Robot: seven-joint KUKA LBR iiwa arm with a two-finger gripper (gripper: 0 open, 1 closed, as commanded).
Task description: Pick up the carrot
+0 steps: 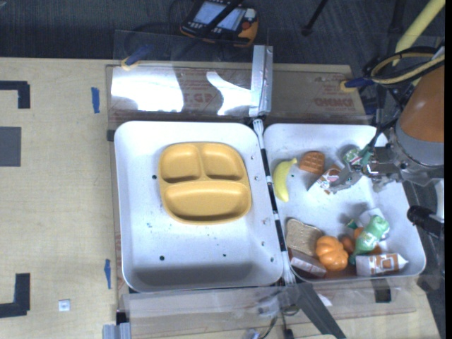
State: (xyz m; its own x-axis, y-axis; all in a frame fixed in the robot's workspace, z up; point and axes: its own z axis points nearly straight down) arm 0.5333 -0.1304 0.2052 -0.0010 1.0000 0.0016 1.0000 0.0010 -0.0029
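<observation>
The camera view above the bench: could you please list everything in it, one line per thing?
Bins: 2, white, side by side on the bench.
Divided plate: 1, yellow, three compartments, centre of left bin.
Banana: 1, yellow, right bin, by its left wall.
Croissant-like toy: 1, orange-brown, right bin, upper middle.
Bread slice: 1, brown, right bin, lower left.
Pumpkin-like toy: 1, orange, beside the bread.
Carrot: 1, orange with green top, right bin, lower right.
Bottle: 1, white with orange label, lying at the right bin's front.
Handheld pendant: 1, black, floor beyond the bench.
Arm: 1, grey and orange, right side.
Claw: 1, over the right bin's upper part.
</observation>
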